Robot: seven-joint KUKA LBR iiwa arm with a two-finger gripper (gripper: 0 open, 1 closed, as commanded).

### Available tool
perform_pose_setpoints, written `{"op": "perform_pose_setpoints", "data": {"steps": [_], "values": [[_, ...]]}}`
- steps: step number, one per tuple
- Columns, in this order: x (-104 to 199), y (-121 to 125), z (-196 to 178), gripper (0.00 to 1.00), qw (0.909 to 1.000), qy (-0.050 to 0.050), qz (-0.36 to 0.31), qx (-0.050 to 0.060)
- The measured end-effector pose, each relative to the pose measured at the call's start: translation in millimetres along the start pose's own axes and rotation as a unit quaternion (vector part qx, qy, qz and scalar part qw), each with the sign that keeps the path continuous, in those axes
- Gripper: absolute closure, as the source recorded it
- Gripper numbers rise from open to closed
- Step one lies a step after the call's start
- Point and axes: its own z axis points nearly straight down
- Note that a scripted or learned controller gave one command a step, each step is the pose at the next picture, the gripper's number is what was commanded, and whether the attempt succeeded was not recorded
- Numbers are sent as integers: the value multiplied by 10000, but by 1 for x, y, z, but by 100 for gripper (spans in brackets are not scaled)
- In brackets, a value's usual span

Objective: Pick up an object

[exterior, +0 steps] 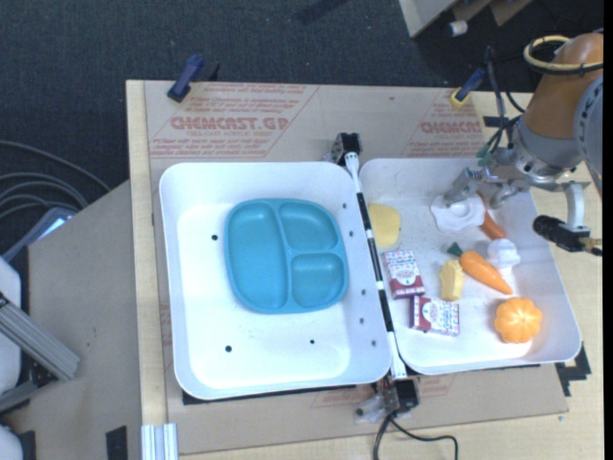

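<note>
The arm (560,103) reaches in from the right, grey with its orange band uppermost, and its gripper (476,182) hangs low over the far part of the right bin (556,290); from where I stand I cannot tell whether the jaws are apart or together, since the metal there blurs into the white object beneath. That white object (458,214), a pale lumpy thing, lies just under and beside the gripper, near the bin's back wall; I cannot say whether the two touch. The rest of the pickable things sit in the same bin: a yellow round piece (384,224) against the left wall; a small red and white carton (403,274) just below it; a second carton (437,316) lying flat nearer the front; a small yellow piece (451,280) between the cartons and a carrot (487,270); a small white piece (504,252) touching the carrot's upper side; an orange fruit (518,320) near the front right corner. The left bin (192,257) holds a blue divided plate (285,254), lying flat near its middle.
</note>
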Motion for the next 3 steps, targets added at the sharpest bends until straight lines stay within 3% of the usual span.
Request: {"op": "perform_pose_setpoints", "data": {"steps": [1,2,3], "values": [[-4,0,-11,100,10000,-60,0,-29],[-4,0,-11,0,10000,-60,0,-28],[-7,2,-7,0,10000,-69,12,-51]]}}
